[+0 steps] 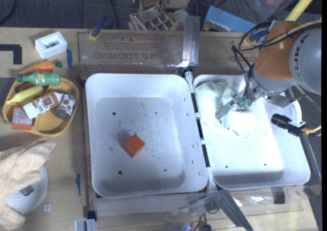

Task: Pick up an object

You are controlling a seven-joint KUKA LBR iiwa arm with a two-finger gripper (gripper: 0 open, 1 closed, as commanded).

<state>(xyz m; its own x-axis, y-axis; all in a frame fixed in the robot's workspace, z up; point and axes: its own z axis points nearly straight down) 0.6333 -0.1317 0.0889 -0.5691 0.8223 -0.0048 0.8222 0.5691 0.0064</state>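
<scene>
Bins of smooth white plastic sit side by side on a wooden table (61, 184), seen from above at a slant. Both are shallow, with rounded corners and raised rims.

The left bin (102, 97) has a scuffed, speckled floor marked with small dark dots. A small orange block (134, 145) lies on that floor, left of centre and toward the near side, well apart from every wall. It is boxy with crisp edges, matte, one face lit brighter than the others, and turned at an angle to the bin's sides.

The right bin (265, 168) holds a crumpled white cloth (240, 120) bunched in its far half, soft and folded, hard to separate from the white floor.

The grey arm (306, 56), with its glossy orange band (278, 53), reaches in from the right above this bin. Its tool (232, 105) hangs over the cloth, well apart from the orange block. Whether the tool is wide or narrow cannot be told; it is small and blurred against the cloth.

At the left edge of the table, a shallow yellow bowl (51, 129) holds toy food and small packets, including a green bottle (40, 78). A tan cloth (25, 171) lies nearer the camera. A small white box (51, 44) sits at the far left.
</scene>
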